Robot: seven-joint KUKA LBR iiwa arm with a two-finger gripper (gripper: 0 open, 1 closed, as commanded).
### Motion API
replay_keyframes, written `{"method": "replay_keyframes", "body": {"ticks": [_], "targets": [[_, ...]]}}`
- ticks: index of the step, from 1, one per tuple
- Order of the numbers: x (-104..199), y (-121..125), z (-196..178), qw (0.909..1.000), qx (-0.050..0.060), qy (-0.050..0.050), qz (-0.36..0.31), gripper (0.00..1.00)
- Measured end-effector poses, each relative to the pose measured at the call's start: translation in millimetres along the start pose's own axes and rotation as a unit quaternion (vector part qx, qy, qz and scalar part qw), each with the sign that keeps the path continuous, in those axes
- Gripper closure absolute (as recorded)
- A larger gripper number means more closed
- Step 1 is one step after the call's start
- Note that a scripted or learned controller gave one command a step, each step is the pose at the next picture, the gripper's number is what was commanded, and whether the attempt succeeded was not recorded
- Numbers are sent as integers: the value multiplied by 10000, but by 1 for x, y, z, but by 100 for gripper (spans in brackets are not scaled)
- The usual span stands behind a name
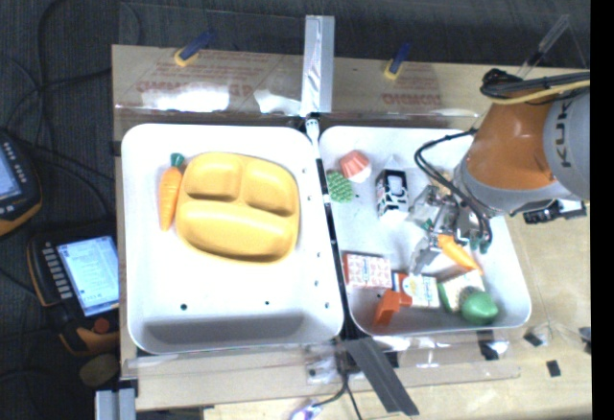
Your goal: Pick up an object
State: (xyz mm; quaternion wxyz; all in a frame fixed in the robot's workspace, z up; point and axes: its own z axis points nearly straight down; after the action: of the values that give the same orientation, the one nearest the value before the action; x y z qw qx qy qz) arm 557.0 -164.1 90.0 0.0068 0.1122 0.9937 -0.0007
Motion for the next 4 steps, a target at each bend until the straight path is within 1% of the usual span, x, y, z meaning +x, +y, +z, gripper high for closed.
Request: {"method": "replay_keyframes", "body": {"ticks": [1, 2, 3, 4], "targets": [[52, -74, -2, 9999, 14, -17, -143, 0], [51, -73, -12, 9999, 21, -23, -152, 100], [51, -72, -12, 9999, 13, -13, -158, 0], [1, -37, 0, 9995, 5, 16, -306, 0]]}}
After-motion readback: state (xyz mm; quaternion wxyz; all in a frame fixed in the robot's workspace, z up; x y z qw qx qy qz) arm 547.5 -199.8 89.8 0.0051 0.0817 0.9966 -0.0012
